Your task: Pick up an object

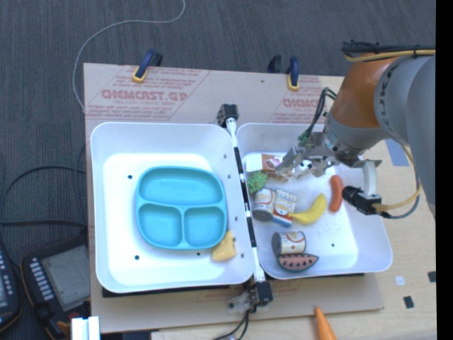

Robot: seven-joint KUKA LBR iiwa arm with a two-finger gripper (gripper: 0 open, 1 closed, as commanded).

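My gripper [300, 164] hangs low over the back of the right bin [368, 250], just right of a small red and white packet [271, 163]. Below it lie a green leafy toy [256, 181], a small can on its side [263, 204], a white carton [284, 202] and a yellow banana [311, 210]. To the gripper's right lies an orange-red sausage shape [335, 192]. Nearer the front are a second can [289, 243] and a watermelon slice [297, 262]. I see nothing lifted by the gripper.
The left bin [106, 161] holds a blue divided plate [182, 207] with a yellow wedge [224, 248] at its front right corner. A divider rail [241, 183] runs between the bins. An orange carrot [322, 324] lies on the board in front of the bins.
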